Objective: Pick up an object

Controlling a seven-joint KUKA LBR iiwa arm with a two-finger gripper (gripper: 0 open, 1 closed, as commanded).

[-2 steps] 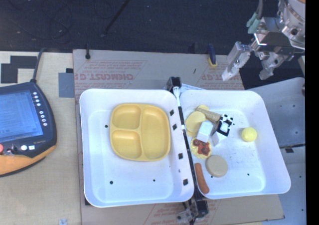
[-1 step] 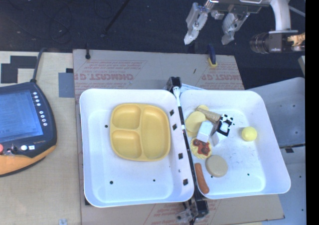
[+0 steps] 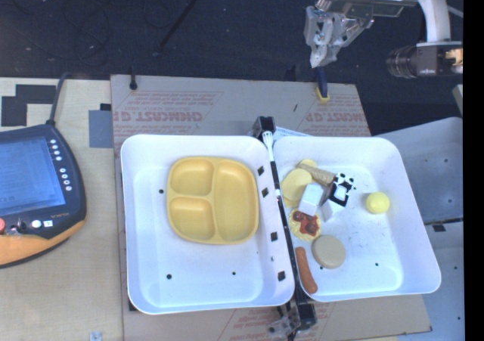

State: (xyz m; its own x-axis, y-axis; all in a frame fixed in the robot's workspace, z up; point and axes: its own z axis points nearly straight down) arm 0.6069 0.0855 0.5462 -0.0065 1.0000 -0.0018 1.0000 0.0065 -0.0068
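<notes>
The right bin (image 3: 412, 256) holds a cluster of toy items. Among them are a yellow ball (image 3: 376, 202), a red-brown sausage (image 3: 306, 271), a round tan disc (image 3: 329, 251) and a white block (image 3: 310, 198). A black-and-white piece (image 3: 342, 190), a pale yellow round piece (image 3: 295, 181) and a red-topped slice (image 3: 305, 224) lie there too. A yellow divided plate (image 3: 212, 199) lies in the left bin (image 3: 144, 256). My gripper (image 3: 321, 60) hangs high beyond the bins' far edge, above the cardboard and well clear of every item.
A control tablet (image 3: 34, 181) with an orange base lies left of the bins. Cardboard (image 3: 227, 109) underlies both bins. A small yellow and blue post (image 3: 323, 92) stands on it below the gripper. A raised ridge (image 3: 276, 218) separates the bins.
</notes>
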